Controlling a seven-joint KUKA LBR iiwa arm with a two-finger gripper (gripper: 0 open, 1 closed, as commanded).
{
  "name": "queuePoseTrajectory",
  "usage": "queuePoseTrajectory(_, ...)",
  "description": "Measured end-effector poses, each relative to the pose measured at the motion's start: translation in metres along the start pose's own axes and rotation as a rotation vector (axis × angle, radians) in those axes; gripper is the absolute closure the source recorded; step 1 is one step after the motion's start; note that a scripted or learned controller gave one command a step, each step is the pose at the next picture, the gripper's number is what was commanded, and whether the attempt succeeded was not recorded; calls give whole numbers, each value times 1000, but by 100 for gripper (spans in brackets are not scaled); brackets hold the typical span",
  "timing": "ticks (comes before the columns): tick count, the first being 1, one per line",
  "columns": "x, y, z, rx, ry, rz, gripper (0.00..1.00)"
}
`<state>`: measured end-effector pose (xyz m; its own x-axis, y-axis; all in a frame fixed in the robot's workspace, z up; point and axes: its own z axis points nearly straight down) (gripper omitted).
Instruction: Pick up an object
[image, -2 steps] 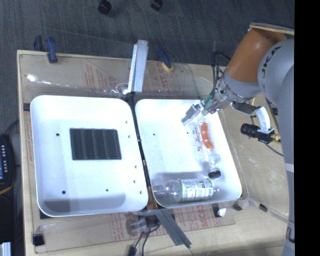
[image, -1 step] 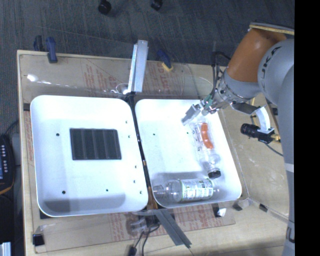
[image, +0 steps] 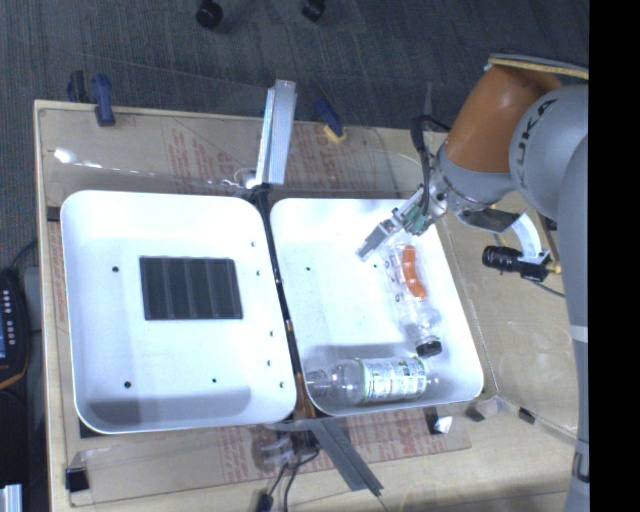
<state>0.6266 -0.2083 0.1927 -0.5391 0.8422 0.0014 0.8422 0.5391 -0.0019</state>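
A: Two bottles (image: 412, 290) lie in our right bin (image: 330, 300); which do we go for?

B: The near one, orange-labelled (image: 408, 275), just below our gripper (image: 385, 238) and a little to its right. Its long axis runs down the bin, cap toward the front edge.

A: And the other bottle (image: 372, 380)?

B: It lies crosswise along the front wall, well apart from us.

A: Our jaws?

B: We cannot tell whether they stand apart or closed; nothing shows between them. We judge the next move needs a short drop with the fingers set across that axis.

A: The left bin (image: 100, 300)?

B: It has a dark panel (image: 190, 288), not ours to lift.
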Motion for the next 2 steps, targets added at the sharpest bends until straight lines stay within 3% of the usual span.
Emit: queuePoseTrajectory(2,-10,16,3,-4,-7,-215,0)
